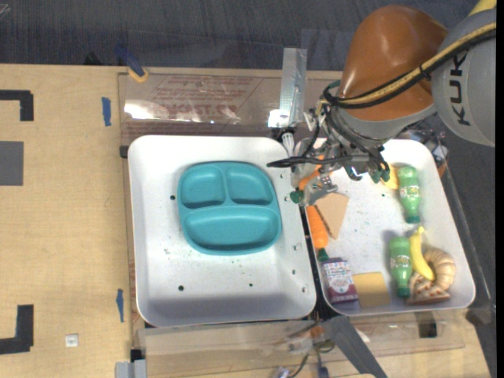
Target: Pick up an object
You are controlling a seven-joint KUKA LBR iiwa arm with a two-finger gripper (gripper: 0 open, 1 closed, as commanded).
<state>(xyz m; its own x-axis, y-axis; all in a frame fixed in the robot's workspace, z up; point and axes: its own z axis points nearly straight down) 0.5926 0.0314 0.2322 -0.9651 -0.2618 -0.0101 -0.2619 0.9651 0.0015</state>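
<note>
My gripper (313,186) hangs low over the upper left corner of the right bin (458,235), under the orange wrist band. Just below it lie an orange carrot (317,225) with its green top near the gripper, and a tan wedge (335,211) beside it. Wires and the wrist hide the gripper's tip, and I see nothing held. Further right in the bin are a green bottle (408,191), a second green bottle (400,262), a banana (421,257) and a croissant (442,274).
A purple box (339,280) and a yellow block (372,286) sit at the right bin's near edge. The left bin (157,274) holds a teal divided plate (228,207). The wall between the bins runs right beside the gripper.
</note>
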